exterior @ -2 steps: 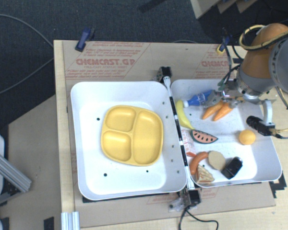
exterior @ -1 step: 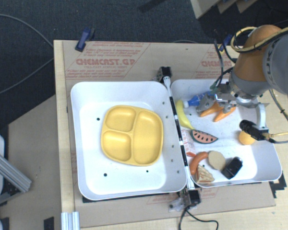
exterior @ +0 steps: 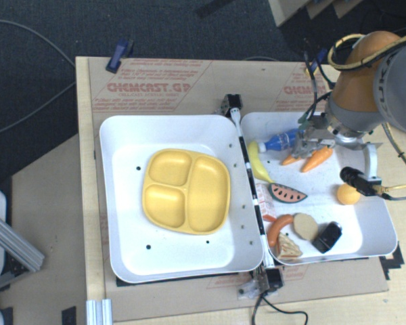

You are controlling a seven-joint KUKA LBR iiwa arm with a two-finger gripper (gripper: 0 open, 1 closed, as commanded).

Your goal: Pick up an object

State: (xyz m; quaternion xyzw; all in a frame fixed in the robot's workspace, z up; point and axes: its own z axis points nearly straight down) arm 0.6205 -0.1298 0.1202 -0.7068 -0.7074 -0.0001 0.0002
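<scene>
Carrots (exterior: 311, 159) are lying at the far end of the right bin (exterior: 379, 239), just beside a blue bottle (exterior: 281, 141), and the claw (exterior: 316, 135) is hanging right over them, though I cannot tell whether it is released or clenched. Judging by this, the arm is reaching for a grasp, and next it needs to settle squarely onto one carrot and lift, keeping off the bottle and banana (exterior: 257, 164).

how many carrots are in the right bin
2, as far as I can tell. One carrot lies near the bin's far side, just below the claw; a thinner carrot lies just left of it. The arm may hide more.
</scene>
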